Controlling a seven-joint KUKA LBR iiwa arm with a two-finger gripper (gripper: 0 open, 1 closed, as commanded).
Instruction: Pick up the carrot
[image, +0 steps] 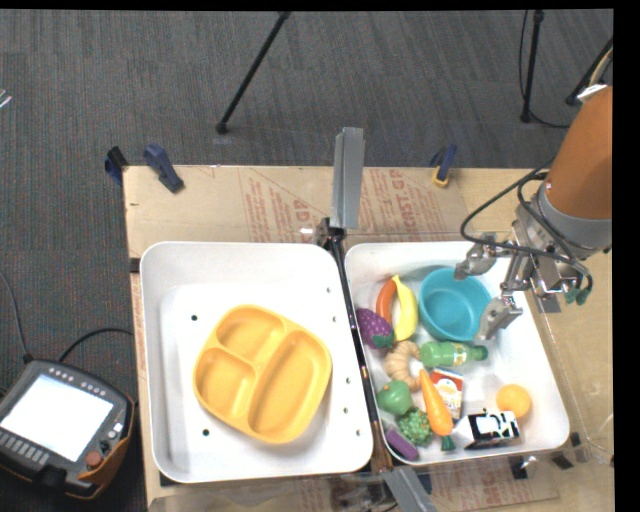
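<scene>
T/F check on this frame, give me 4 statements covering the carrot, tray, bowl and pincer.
1. The carrot lies in the right bin. True.
2. The yellow tray sits in the right bin. False: it is in the left bin.
3. The pincer grips the carrot. False: it is over the blue bowl's right side, apart from the carrot.
4. The banana lies left of the blue bowl. True.

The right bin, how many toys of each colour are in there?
Right bin, by main colour:
Orange: 3, the carrot, the orange ball and a curved piece
Yellow: 1, the banana
Blue: 1, the bowl
Purple: 2
Green: 3
Tan: 1
Total I can tell apart: 11
</scene>
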